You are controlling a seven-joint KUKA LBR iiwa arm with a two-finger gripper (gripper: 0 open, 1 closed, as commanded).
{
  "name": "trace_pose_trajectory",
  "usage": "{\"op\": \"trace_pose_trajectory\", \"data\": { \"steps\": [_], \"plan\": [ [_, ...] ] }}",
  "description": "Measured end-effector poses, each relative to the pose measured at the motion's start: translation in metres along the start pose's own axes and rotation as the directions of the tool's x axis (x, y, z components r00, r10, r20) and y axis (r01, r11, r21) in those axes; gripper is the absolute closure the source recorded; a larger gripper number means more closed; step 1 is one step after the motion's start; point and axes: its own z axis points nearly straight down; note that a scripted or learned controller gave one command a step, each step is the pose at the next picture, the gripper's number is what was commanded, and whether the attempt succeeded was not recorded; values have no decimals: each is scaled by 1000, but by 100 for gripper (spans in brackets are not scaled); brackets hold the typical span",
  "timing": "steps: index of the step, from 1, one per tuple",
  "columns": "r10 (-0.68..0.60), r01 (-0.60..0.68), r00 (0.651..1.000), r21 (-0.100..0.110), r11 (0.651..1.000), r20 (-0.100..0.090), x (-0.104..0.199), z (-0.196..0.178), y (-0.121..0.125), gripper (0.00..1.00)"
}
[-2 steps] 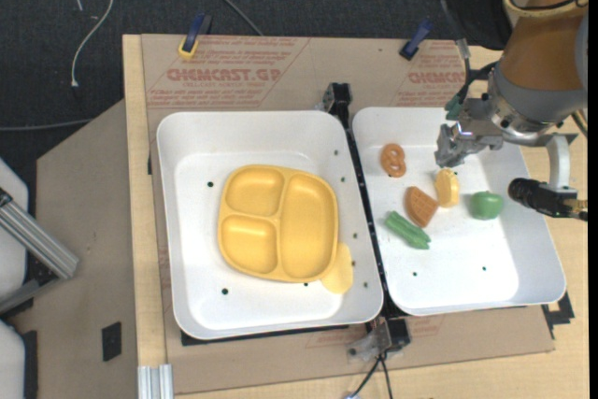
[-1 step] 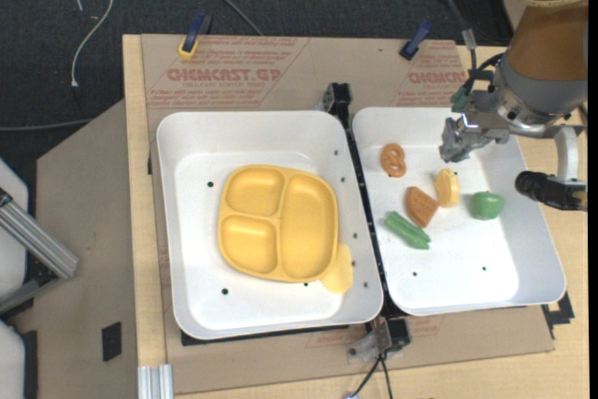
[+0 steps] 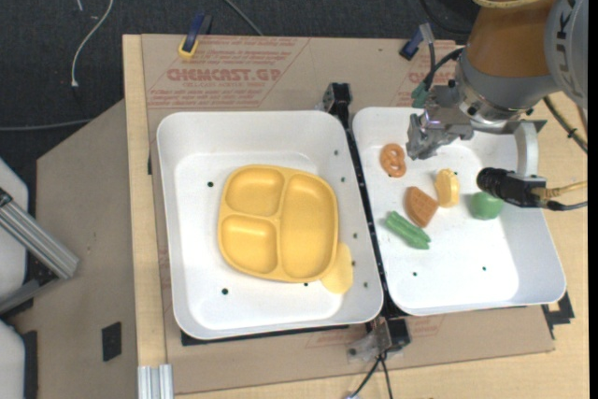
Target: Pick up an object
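Observation:
My gripper (image 3: 422,147) hangs over the back of the right bin (image 3: 486,285), just right of an orange pretzel-shaped piece (image 3: 393,160). Nothing shows between its fingers. In front of it lie a pale yellow piece (image 3: 448,188), an orange wedge (image 3: 420,206) and a green pod (image 3: 408,230). A round green piece (image 3: 485,206) lies to the right of them.
The left bin (image 3: 187,201) holds a yellow divided plate (image 3: 277,222) with three compartments. A black clip (image 3: 337,96) sits at the back between the bins. Bare bin floor lies in the right bin's front half.

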Motion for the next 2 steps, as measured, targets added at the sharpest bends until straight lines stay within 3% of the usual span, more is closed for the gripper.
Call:
{"op": "trace_pose_trajectory", "data": {
  "steps": [1, 2],
  "plan": [
    [0, 0, 1000, 1, 1000, 0, 51, -1, 3, 100],
    [1, -1, 1000, 8, 1000, -1, 100, 21, -1, 100]
  ]
}}
